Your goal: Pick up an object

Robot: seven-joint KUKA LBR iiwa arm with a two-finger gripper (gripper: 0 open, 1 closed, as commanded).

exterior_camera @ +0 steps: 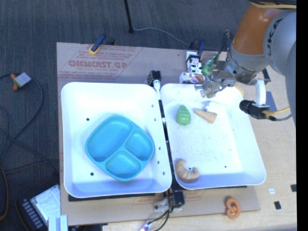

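Grey arm positions the end effector above the right bin's far edge, near the cone-shaped toy; finger state cannot be told.

Brown cardboard sheet with red lettering under both bins, blue clamp at its far left edge, another blue clamp farther right, black cable trailing over dark carpet, small orange ring on the worktop near the front
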